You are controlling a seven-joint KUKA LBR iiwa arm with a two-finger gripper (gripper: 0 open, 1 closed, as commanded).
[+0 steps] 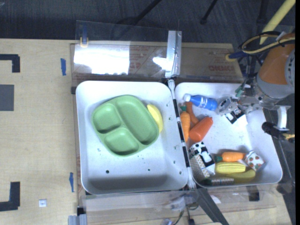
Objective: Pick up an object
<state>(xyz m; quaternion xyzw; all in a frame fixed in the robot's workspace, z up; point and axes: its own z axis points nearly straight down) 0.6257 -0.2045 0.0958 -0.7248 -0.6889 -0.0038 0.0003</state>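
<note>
My gripper point(230, 108) hangs over the upper middle of the right bin point(267, 139), reaching in from the right, its fingers just right of a blue and white bottle point(202, 101). I cannot make out how the fingers stand. Below the bottle lie an orange carrot point(200, 128) and a slimmer orange carrot point(185, 124) along the bin's left wall. At the bin's front lie a black and white cow toy point(200, 150), a corn cob point(230, 168), a small orange carrot point(233, 156) and a red and white spotted toy point(254, 160).
The left bin point(93, 172) holds a green divided plate point(125, 123) with a yellow banana-like piece point(156, 116) at its right edge. A clear panel and metal post point(173, 50) stand behind the bins. Yellow and black cables point(262, 36) loop at the upper right.
</note>
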